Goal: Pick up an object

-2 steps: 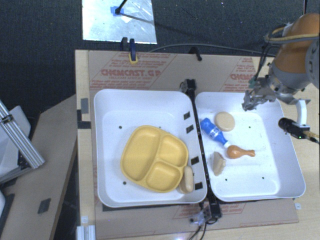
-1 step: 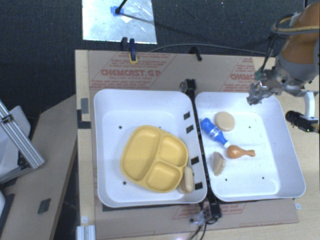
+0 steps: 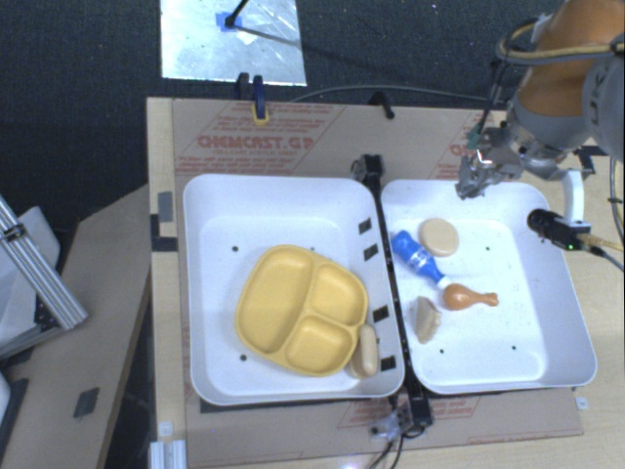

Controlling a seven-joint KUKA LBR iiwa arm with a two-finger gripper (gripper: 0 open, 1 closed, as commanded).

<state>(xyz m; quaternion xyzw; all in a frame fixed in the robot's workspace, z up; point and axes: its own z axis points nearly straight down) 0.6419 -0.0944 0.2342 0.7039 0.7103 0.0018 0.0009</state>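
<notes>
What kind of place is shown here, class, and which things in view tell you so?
Probably a robotics lab test bench: a robot arm reaches over two white bins holding toy items, such as a yellow divided plate and a blue bottle.

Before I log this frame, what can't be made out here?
- gripper: too small and blurred in the camera view to tell its finger state.
- beige piece beside the yellow tray: partly tucked under the tray's edge.
- arm: cut off by the picture's right edge.
</notes>
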